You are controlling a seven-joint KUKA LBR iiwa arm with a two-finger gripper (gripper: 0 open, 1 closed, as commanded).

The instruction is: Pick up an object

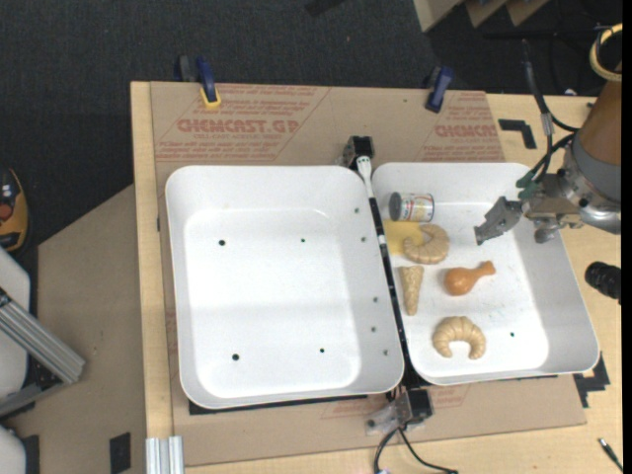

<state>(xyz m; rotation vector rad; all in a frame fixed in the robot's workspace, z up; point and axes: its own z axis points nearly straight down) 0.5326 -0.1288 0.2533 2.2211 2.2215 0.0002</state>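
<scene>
Gripper [497, 221] above right bin [563, 294], beside the can [412, 206]; grip state cannot be told.

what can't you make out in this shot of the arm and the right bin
- Gripper, camera view: small and dark, so finger state is unreadable.
- Arm: cut off by the right edge.
- Small can: label too small to read.
- Yellow item: partly covered by the bagel-shaped piece.

the arm [604, 156] is cut off by the right edge, and the small can's [412, 206] label is too blurred to read.
</scene>
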